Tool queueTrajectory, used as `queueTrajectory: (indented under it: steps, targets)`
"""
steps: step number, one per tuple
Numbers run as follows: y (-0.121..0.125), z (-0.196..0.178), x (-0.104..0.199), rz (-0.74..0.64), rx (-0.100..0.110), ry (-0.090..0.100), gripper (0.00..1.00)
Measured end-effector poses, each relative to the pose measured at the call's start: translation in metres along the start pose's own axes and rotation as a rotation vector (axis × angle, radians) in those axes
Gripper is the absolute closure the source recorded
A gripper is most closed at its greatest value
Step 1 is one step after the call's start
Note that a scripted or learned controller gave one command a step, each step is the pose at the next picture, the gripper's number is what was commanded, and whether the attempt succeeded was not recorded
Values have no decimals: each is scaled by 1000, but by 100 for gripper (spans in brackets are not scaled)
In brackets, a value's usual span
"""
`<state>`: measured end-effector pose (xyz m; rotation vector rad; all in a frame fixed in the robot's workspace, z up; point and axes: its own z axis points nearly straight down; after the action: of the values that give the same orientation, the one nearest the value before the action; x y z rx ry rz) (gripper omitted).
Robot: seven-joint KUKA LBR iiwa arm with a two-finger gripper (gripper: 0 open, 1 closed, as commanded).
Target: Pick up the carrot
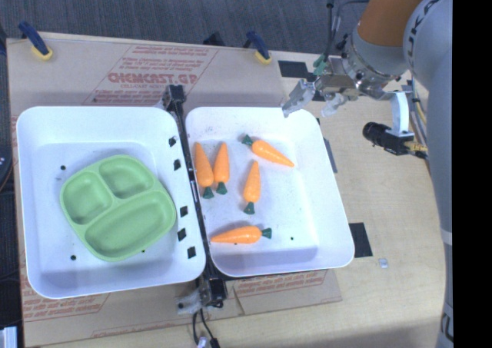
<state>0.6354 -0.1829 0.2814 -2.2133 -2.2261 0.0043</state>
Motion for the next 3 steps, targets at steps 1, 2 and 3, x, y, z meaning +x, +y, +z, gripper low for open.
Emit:
queueTrajectory:
  steps: [1, 2, 3]
  targets:
    - [-21, 164, -8, 0, 7, 3, 0]
    - [-19, 150, -9, -4, 3, 0, 100]
    - [-63, 87, 36, -3, -1, 1, 100]
